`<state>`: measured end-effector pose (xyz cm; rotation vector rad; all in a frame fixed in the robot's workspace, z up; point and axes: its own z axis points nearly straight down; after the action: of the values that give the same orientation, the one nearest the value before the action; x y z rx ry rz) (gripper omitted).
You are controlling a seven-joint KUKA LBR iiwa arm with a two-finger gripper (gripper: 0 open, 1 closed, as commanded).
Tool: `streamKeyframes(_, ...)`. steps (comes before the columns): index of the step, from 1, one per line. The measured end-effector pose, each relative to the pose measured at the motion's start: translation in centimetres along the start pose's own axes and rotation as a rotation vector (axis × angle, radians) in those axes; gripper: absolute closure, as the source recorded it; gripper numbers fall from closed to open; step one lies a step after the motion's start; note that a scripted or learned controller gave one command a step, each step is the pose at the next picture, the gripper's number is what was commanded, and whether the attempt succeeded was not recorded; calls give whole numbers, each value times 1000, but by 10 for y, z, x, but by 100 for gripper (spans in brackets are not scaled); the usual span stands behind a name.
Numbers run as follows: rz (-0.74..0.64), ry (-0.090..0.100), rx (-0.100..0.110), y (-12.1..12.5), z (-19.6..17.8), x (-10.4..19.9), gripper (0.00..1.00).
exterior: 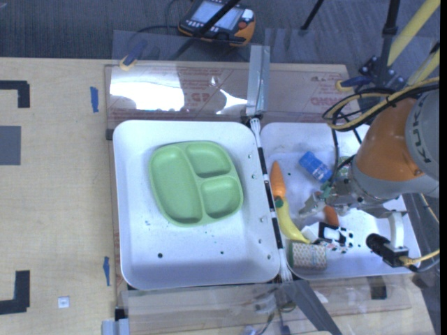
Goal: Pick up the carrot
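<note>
The carrot (277,179) is a short orange root with a green tip. It lies along the left wall of the right bin (391,267), pointing away from the camera. The gripper (323,204) hangs low over the middle of that bin, a short way right of the carrot and apart from it. The orange band of the arm (391,155) rises above it to the right. Nothing shows the carrot in the gripper's grasp.
A yellow banana (290,223) lies just below the carrot. A blue block (313,165), a small red-orange piece (330,216), a black-and-white item (335,236) and a pale cylinder (309,255) share the right bin. The left bin (140,250) holds a green divided plate (195,181).
</note>
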<state>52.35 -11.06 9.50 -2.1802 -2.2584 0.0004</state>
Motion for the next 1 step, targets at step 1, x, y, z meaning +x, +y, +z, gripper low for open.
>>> streamKeyframes(1, -23, -1, -2, -20, -77, 17, 0)
